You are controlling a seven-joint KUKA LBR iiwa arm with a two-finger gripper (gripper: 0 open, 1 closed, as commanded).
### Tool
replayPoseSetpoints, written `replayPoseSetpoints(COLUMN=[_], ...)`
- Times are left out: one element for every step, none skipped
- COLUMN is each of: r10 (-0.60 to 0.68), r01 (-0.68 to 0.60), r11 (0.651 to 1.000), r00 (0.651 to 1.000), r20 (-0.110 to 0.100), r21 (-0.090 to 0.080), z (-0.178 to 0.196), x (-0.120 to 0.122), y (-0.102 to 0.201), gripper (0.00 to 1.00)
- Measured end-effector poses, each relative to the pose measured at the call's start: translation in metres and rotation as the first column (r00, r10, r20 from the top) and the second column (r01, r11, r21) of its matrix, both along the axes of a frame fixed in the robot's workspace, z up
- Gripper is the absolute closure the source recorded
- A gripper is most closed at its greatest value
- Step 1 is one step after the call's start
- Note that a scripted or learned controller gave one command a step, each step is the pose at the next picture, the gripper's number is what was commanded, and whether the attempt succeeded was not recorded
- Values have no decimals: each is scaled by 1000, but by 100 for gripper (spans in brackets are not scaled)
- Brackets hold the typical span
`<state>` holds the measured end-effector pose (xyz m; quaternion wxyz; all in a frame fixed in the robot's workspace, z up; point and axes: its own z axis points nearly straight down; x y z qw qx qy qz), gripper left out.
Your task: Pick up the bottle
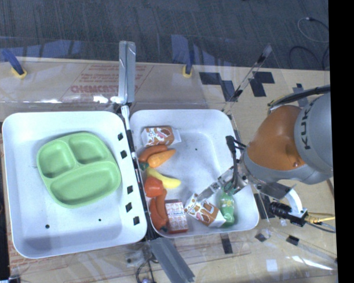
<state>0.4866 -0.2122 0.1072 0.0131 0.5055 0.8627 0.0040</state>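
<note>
One green bottle (227, 207) sits at the right bin's (188, 117) 5 o'clock corner, touching a carton (202, 211). Gripper (225, 185) hovers just above it; open/shut, can't tell tbh. Prob grabs the carton instead bc they're crammed together.

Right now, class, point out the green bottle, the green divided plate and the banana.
green bottle (227, 207): camera view, on its body.
green divided plate (80, 188): camera view, on the floor of its large compartment.
banana (165, 180): camera view, on its middle.
</note>
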Motion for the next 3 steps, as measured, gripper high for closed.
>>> replayPoseSetpoints(r10=[-130, -123, -117], r01=[130, 123, 117], r11=[991, 992, 993], r00=[991, 992, 993], r20=[-4, 3, 3], r21=[-2, 3, 3], z=[-1, 12, 22], x=[-4, 0, 1], y=[5, 9, 9], gripper=[0, 100, 100])
